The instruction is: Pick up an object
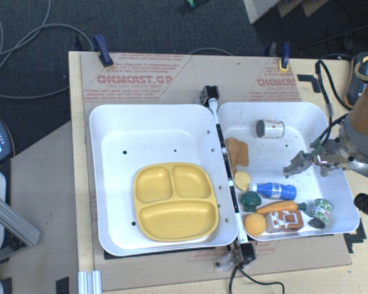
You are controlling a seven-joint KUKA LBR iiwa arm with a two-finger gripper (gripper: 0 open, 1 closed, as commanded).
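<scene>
My gripper (299,163) hangs over the right bin (306,112), right of its middle, above bare white floor. Its fingers look open, with nothing between them. Just below and left of it lies a blue bottle (275,191). A silver can (270,128) lies on its side further back in the bin. Against the left wall sit a brown piece (237,152) and a small yellow item (242,180). Along the front of the bin lie a dark green object (251,199), a carrot (277,207), an orange ball (255,224), a brown box (285,220) and a green-white can (321,209).
The left bin (110,127) holds a yellow divided plate (175,201) near its front. A black clip (210,93) sits at the back where the two bins meet. The arm (362,133) reaches in over the right bin's right rim, with cables above it.
</scene>
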